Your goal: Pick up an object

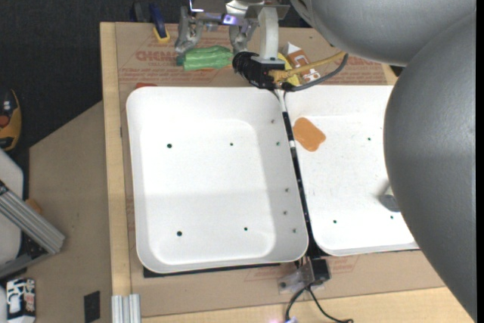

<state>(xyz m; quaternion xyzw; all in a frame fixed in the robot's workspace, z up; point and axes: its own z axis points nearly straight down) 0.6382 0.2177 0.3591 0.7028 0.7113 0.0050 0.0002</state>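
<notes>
Reading near to far, w/ writing noted first:
Cable (306, 297): black, looped at bench front edge, by a small dark connector.
Left bin (151, 238): smooth white plastic, shallow, rounded corners, four small dark dots on floor.
Right bin (355, 238): same white plastic, faintly speckled, partly under arm.
Orange piece (308, 134): flat, roundish, matte; lay in right bin near its left wall.
Bench board (121, 163): tan, red lettering along far edge, approx "CHEM…", rest unreadable.
Arm (393, 4): glossy grey shell, black letters "K…" showing, orange band.
Gripper (213, 32): metal fingers apart, hung just above green object (204, 58), soft-looking, lumpy, lying on board beyond left bin; not gripped.
</notes>
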